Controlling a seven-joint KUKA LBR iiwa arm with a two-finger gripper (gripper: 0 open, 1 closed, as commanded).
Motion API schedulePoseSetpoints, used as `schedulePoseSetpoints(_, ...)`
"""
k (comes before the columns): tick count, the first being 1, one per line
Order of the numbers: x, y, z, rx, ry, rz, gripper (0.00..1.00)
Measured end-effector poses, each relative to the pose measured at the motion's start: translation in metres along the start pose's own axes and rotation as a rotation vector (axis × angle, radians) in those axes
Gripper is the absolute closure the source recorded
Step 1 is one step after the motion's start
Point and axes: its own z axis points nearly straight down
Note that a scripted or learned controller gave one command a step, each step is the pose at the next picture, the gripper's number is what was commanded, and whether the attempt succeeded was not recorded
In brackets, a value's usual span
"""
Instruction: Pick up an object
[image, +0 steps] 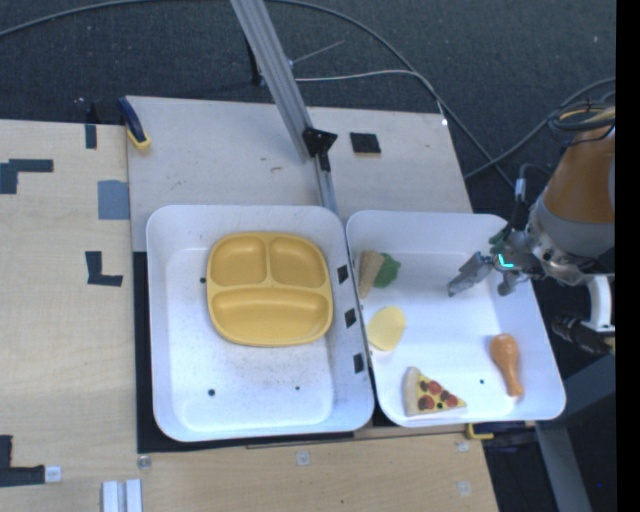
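- Nothing is lifted yet: your hand (482, 275) hangs empty over the right bin (440, 222), near its right edge.
- Its fingers (462, 281) look slightly spread, pinching nothing.
- Candidates lie low in that bin (all untouched): drumstick (507, 362) by the right edge, pizza slice (430, 392) at the near edge, yellow disc (386, 328) by the left wall.

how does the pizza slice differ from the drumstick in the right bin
The flat triangular toy pizza slice is pale with red topping spots; the orange toy chicken drumstick is plain and club-shaped. The pizza slice lies at the bin's near edge, the drumstick nearer its right wall. Both are toy food lying untouched in the right white bin.
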Motion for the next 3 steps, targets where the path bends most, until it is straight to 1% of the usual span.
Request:
schedulePoseSetpoints(1, 0.000, 0.000, -0.001, -0.001, 0.000, 0.000, 0.00)
schedulePoseSetpoints(2, -0.002, -0.011, 0.056, 0.004, 0.000, 0.001, 0.00)
schedulePoseSetpoints(3, -0.002, -0.010, 0.102, -0.004, -0.003, 0.000, 0.00)
